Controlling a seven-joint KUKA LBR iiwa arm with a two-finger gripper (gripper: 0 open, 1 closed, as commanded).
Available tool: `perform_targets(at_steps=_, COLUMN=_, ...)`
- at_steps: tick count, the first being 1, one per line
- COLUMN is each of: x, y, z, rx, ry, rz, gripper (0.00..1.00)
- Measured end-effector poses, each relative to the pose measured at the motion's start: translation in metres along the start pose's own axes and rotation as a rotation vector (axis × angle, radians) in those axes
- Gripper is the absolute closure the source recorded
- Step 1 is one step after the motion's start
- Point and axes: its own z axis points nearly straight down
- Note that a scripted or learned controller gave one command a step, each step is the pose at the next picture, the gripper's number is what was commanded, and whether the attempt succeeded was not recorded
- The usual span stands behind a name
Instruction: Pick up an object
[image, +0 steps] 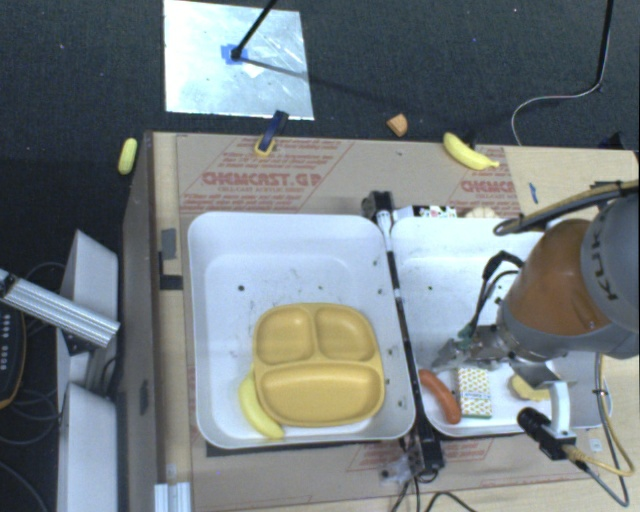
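Found the grey arm with the orange band (560, 285) reaching in from the right across the right-hand shallow white bin (440, 265). Saw its gripper (468, 348) low over the near half of that bin, half lost under the wrist and its cables. Could not tell whether released or clenched, and saw nothing plainly held in it.

Judged the likeliest targets to lie just near of the gripper. Noted a small orange-red sausage-shaped toy (441, 396), slightly near and left of the tool, with its long axis running from far-left to near-right. Noted a small white printed packet (475, 391) just right of it, almost straight below the tool, close beside the sausage and perhaps touching it. Made out a pale yellow piece (526, 386) further right, cut off by the arm and too hidden to name. Judged a short drop toward the near side enough to reach either target.

Left the left-hand white bin (215, 300), with its yellow divided plastic plate (318, 362) and yellow toy banana (257, 409), well apart from the tool.
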Motion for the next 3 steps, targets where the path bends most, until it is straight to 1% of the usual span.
perform_targets(at_steps=1, x=-0.082, y=0.06, z=-0.001, rx=-0.002, ry=-0.002, rz=0.0, gripper=0.0)
perform_targets(at_steps=2, x=-0.108, y=0.032, z=-0.099, rx=-0.004, ry=-0.003, rz=0.0, gripper=0.0)
perform_targets(at_steps=3, x=-0.081, y=0.057, z=0.0, rx=-0.002, ry=-0.001, rz=-0.003, gripper=0.0)
